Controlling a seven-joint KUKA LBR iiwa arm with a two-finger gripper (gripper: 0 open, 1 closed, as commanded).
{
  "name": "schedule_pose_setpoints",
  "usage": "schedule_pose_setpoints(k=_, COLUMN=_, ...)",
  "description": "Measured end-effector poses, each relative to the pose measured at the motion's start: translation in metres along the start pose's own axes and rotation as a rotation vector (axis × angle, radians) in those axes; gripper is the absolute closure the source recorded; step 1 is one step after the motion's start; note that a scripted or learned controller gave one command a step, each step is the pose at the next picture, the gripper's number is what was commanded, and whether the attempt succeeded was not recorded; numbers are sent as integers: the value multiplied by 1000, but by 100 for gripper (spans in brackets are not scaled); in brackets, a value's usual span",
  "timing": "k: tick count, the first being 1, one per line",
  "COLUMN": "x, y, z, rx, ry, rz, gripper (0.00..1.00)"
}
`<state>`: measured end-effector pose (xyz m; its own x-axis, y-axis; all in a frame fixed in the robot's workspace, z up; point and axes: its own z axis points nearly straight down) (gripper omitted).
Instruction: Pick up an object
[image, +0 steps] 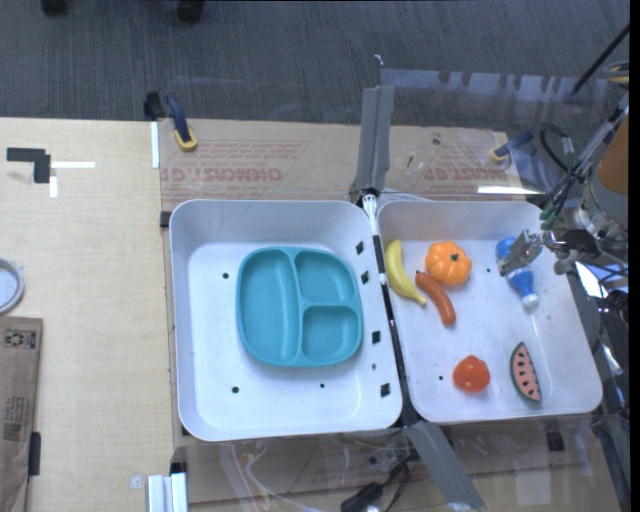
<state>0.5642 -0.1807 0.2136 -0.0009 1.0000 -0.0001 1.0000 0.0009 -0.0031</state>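
In the right bin (560, 400) lie a yellow banana (398, 272), an orange pumpkin (448, 263), a red-brown sausage (438, 298), a red tomato (471, 374) and a watermelon slice (525, 372). A blue bottle-like toy (524, 283) with a pale tip lies at the bin's far right. My gripper (522, 257) reaches in from the right and sits right over the upper end of this blue toy, covering part of it. Whether it is touching the toy is unclear.
The left bin (200, 400) holds a teal divided plate (299, 305). A grey post (375, 140) stands behind the seam between the bins. Cables and the arm's body (600, 200) crowd the right edge. Cardboard lies behind the bins.
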Motion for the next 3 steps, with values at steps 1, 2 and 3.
schedule_pose_setpoints(k=1, x=-10, y=95, z=117, rx=-4, ry=-2, rz=151, gripper=0)
schedule_pose_setpoints(k=2, x=-9, y=96, z=108, rx=-3, ry=-5, rz=146, gripper=100)
schedule_pose_setpoints(k=3, x=74, y=86, z=39, rx=-3, ry=0, rz=194, gripper=100)
